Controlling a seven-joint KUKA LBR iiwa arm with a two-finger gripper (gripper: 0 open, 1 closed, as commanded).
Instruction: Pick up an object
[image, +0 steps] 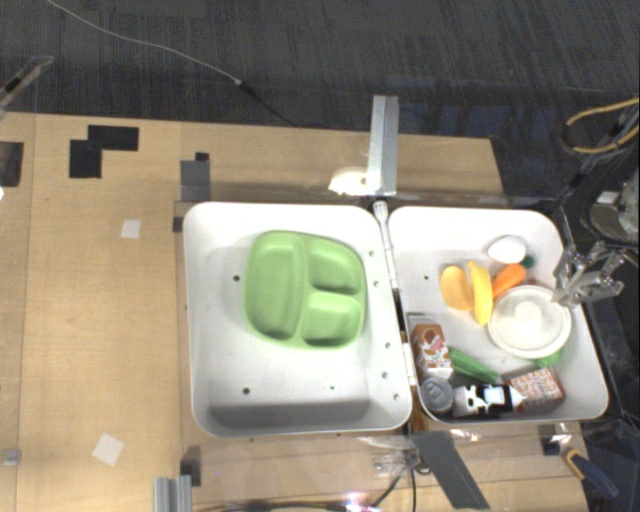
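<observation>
My gripper (586, 276) hangs over the right rim of the right bin (440, 225), just right of a white bowl (528, 320). It is small and partly cut off by the view's edge. Beside the bowl lie a yellow banana (481, 290), a yellow-orange fruit (456, 286), an orange carrot (509, 279) and a small white cup (506, 249). Along the bin's near side sit a brown carton (431, 349), a green piece (475, 364), a metal can (436, 392), a black-and-white bottle (487, 399) and a red packet (537, 386).
The left bin (215, 330) holds a green divided plate (303, 288). A metal post (383, 145) stands behind the seam between the bins. Cables and dark floor lie to the right of the bench.
</observation>
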